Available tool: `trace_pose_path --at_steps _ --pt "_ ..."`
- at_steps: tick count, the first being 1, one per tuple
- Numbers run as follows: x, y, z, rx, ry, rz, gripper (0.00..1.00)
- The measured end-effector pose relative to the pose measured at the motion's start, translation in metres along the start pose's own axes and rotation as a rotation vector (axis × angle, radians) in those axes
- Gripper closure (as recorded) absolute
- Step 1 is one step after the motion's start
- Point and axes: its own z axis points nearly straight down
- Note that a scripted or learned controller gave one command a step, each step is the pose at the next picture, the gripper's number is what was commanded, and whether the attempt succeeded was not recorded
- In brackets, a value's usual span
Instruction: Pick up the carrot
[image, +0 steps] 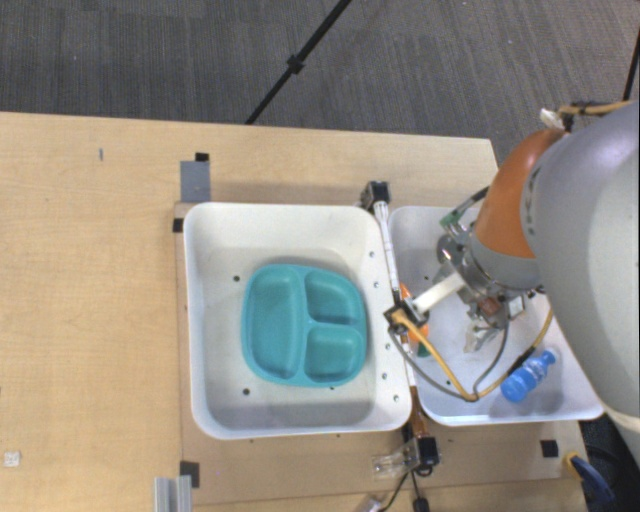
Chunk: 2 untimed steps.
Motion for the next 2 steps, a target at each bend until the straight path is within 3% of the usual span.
trace_pose_path --at_steps 1,2 --pt "0.101 0.031 0.000 -0.001 0.003 0.306 0.00" --pt "0.089 0.124 -0.043 -0.004 0.002 0.247 0.00"
